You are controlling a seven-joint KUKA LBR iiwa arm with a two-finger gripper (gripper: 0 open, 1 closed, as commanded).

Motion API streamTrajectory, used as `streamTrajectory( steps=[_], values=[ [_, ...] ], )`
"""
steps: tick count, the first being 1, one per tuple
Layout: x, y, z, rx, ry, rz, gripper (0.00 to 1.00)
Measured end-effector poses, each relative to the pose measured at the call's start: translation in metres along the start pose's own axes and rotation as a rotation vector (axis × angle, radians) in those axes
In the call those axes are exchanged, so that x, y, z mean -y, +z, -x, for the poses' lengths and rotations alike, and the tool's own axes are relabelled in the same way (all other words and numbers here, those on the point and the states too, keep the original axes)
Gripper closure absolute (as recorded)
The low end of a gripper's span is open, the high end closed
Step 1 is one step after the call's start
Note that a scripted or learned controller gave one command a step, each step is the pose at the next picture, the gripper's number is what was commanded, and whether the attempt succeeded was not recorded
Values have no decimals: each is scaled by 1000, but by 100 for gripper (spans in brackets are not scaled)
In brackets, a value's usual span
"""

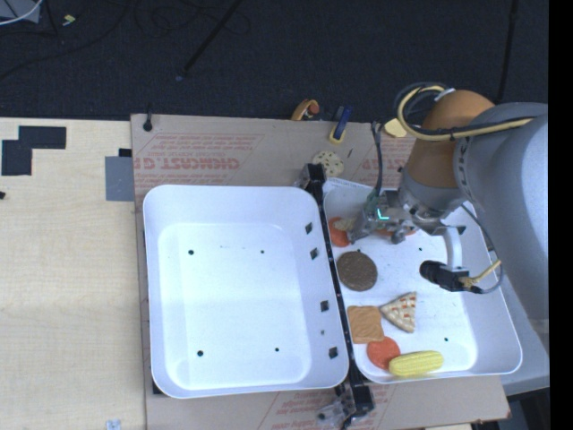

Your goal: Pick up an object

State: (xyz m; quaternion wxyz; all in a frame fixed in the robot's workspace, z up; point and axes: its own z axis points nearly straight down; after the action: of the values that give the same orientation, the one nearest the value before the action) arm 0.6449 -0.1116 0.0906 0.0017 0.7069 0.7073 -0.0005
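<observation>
Two white bins (235, 206) sit on cardboard (206, 155) over a pale wood tabletop (63, 267), dark floor behind; the jaws' state cannot be told.

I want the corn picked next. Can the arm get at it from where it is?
Probably yes: the corn lies exposed at the right bin's near edge, with only the tomato touching its left end.

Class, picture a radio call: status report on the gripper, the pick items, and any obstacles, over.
Gripper low in right bin, fingers unreadable. Brown disc, pizza slice, corn lying loose. Orange-red piece beside the gripper.
</observation>
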Motion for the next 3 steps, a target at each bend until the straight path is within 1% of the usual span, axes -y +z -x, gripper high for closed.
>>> streamTrajectory(
  steps=[1, 2, 3],
  values=[
    [13, 2, -27, 2, 1, -4, 0],
    [-2, -161, -130, -6, -9, 11, 0],
    [1, -160, -125, -2, -4, -6, 100]
  ],
)
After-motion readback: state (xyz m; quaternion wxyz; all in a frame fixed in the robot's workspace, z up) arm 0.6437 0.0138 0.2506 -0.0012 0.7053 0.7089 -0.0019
